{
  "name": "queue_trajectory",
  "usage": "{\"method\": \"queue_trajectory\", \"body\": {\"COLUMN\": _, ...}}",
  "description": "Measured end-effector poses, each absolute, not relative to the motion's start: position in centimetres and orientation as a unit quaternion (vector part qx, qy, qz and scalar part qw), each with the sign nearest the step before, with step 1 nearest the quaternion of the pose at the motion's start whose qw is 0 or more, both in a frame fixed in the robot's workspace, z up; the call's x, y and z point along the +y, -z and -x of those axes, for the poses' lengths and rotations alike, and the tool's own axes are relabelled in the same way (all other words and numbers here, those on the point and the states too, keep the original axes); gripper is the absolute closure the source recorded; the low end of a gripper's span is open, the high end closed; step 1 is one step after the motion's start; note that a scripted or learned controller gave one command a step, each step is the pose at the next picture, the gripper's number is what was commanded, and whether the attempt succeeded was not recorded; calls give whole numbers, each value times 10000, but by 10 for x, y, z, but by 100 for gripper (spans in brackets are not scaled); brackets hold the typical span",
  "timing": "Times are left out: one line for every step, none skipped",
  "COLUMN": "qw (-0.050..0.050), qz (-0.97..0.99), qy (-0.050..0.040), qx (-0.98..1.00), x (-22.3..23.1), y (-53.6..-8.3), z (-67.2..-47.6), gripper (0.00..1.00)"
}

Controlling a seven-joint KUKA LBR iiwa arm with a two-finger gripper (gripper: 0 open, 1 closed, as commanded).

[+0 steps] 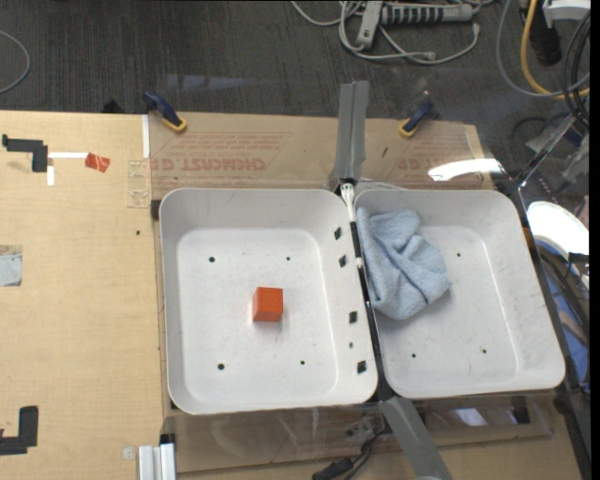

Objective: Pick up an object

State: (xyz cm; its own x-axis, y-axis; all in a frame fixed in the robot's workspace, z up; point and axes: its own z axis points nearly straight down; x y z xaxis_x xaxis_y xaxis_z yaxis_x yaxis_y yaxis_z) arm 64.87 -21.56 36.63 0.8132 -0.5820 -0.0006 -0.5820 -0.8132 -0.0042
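A small orange-red cube (268, 305) sits near the middle of the left white bin (187, 309). A crumpled light blue-grey cloth (401, 262) lies in the right white bin (506, 309), bunched against that bin's left wall and upper left corner.
The two bins meet along a black-clipped seam (358, 291). Cardboard (253, 155) covers the bench behind them, held by blue and yellow clamps (165, 111). A wooden board (66, 281) lies to the left with a small red tag (97, 162). Cables (403, 23) run across the floor at the top.
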Motion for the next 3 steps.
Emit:
{"method": "queue_trajectory", "body": {"qw": 26, "qz": 9893, "qy": 5, "qx": 1457, "x": -220, "y": -376, "z": -660, "gripper": 100}}
{"method": "queue_trajectory", "body": {"qw": 27, "qz": 9947, "qy": 0, "qx": 1031, "x": -220, "y": -330, "z": -660, "gripper": 100}}
{"method": "queue_trajectory", "body": {"qw": 30, "qz": 9951, "qy": 2, "qx": 987, "x": -219, "y": -312, "z": -660, "gripper": 100}}
